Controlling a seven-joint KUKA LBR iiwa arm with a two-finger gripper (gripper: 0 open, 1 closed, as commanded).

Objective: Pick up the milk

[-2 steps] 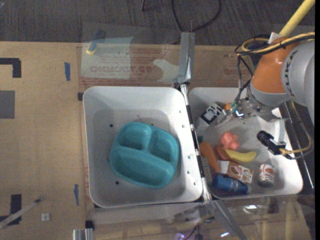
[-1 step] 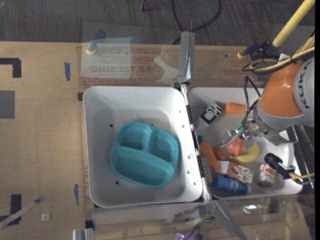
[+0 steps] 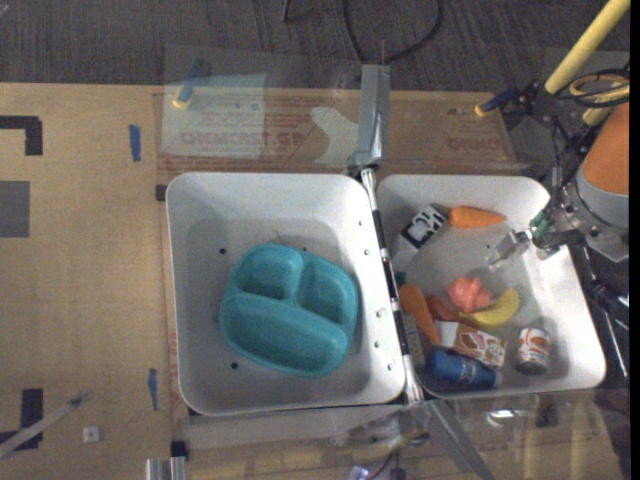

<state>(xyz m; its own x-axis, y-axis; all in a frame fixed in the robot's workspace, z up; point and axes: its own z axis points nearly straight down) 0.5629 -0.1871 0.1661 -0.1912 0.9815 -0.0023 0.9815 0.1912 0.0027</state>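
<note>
The milk (image 3: 424, 225), a small black-and-white carton, lies at the back left of the right bin (image 3: 590, 318), close to the divider between the bins. My gripper (image 3: 508, 247) hangs over the middle right of that bin, to the right of the milk and a little nearer the front. It is open with nothing between its fingers. The gap between it and the carton is about a carton's length, and an orange carrot (image 3: 476, 217) lies in that gap.
The right bin also holds a second carrot (image 3: 418, 313), a pink item (image 3: 468, 292), a banana (image 3: 497, 311), a small printed box (image 3: 480, 347), a can (image 3: 533, 349) and a blue bottle (image 3: 460, 369). A teal divided plate (image 3: 290, 310) lies in the left bin (image 3: 190, 268).
</note>
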